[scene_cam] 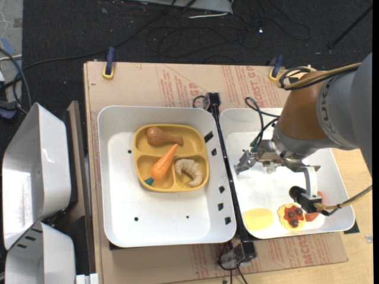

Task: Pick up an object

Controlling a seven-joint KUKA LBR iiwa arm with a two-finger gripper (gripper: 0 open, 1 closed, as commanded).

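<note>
On the worktop (148, 78), we hang the arm (308, 117) over the right bin (265, 187). The end effector (247, 161) sits near its left wall, and we cannot tell how wide it stands. The 2 nearest pickable things, a yellow disc (259, 219) and a topped round piece (291, 216), lie at the near edge. Both are flat, so a grasp may slip off or strike the rim. Open floor lies between.
</note>
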